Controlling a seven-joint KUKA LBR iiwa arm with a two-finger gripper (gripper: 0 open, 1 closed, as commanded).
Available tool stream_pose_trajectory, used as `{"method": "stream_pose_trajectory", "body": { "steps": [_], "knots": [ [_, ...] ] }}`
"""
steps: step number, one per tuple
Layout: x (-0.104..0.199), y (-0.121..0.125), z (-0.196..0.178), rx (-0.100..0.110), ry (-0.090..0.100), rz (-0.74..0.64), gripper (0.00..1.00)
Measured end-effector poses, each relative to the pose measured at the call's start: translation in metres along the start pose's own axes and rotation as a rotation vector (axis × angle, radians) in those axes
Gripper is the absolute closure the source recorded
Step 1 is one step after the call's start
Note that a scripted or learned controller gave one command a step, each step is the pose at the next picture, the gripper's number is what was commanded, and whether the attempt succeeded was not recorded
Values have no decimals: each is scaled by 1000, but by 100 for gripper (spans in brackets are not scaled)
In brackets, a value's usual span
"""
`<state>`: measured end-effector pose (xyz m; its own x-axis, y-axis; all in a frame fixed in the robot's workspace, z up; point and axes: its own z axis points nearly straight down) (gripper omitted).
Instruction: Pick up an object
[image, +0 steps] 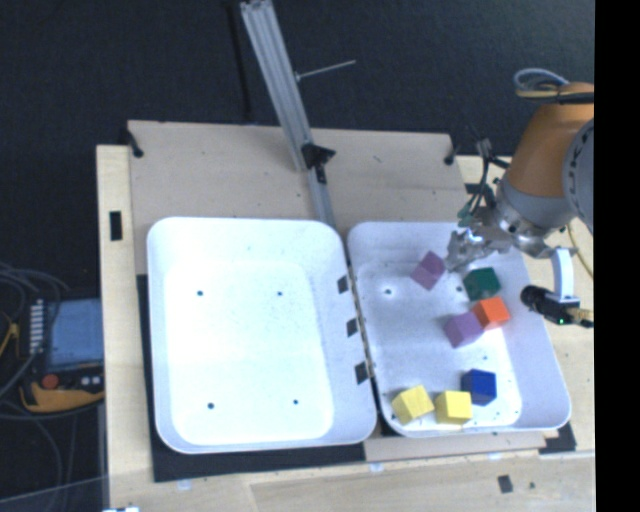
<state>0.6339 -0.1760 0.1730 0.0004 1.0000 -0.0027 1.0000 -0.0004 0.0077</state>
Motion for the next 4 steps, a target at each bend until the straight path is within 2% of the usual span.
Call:
{"method": "stream_pose_trajectory", "body": {
  "steps": [1, 2, 4],
  "knots": [
    [-9, 2, -63, -1, -1, -1, 100],
    [-10, 3, -85, 3, 1, -3, 100],
    [85, -18, -64, 9, 3, -7, 100]
  ]
}}
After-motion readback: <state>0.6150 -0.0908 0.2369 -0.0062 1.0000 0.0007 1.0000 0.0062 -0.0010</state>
